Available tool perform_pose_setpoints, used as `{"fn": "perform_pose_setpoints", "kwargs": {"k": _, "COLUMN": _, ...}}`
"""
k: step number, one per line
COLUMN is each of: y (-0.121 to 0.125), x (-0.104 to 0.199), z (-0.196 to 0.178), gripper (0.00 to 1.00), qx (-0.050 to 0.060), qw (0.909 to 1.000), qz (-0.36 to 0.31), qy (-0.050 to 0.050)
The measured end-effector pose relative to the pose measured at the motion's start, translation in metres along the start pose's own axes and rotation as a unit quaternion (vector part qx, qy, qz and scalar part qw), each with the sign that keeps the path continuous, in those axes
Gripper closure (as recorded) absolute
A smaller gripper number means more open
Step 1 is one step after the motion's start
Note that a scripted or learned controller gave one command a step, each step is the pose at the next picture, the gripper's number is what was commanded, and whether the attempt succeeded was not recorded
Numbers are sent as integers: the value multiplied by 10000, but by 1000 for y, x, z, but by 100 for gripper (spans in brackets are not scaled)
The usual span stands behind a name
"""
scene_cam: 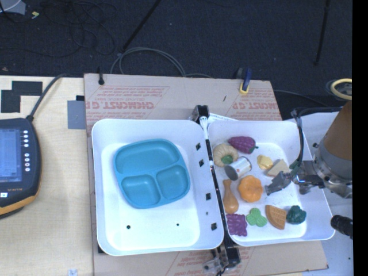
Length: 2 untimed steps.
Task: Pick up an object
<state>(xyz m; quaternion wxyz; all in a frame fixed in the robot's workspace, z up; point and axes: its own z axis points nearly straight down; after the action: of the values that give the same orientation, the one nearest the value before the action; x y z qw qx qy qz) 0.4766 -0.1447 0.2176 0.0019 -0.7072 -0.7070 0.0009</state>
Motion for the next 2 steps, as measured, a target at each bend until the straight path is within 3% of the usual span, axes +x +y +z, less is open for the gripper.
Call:
{"fn": "perform_pose_setpoints", "kwargs": {"k": 1, "y": 53, "x": 35, "z": 102, "gripper": 0, "qx": 13, "qw": 10000, "qz": -21, "qy": 8}}
{"fn": "perform_pose_setpoints", "kwargs": {"k": 2, "y": 68, "x": 58, "z": 129, "gripper": 0, "qx": -21, "qw": 10000, "qz": 7, "qy": -49}}
